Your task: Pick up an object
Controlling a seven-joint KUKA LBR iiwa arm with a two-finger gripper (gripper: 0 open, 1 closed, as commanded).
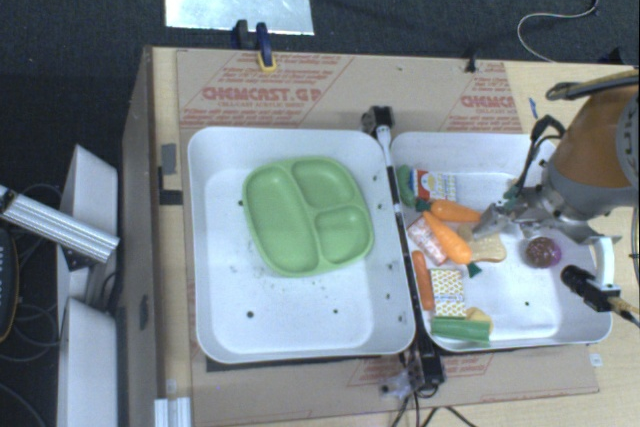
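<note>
board (262, 93) | red print, seemingly "CHEMCAST GP" | repeated at right, partly legible

Reaches in from the right with the arm (598, 150), grey with an orange band above the wrist, bent down and leftward, gripper (487, 221) low at the end of it, fingers pointing left, too small to tell how they stand.

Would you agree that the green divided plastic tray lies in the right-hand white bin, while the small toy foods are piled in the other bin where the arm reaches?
Not quite. The camera view shows the green divided plastic tray in the left-hand white bin, not the right-hand one. The small toy foods are piled in the right-hand white bin, where the gripper reaches.
</note>
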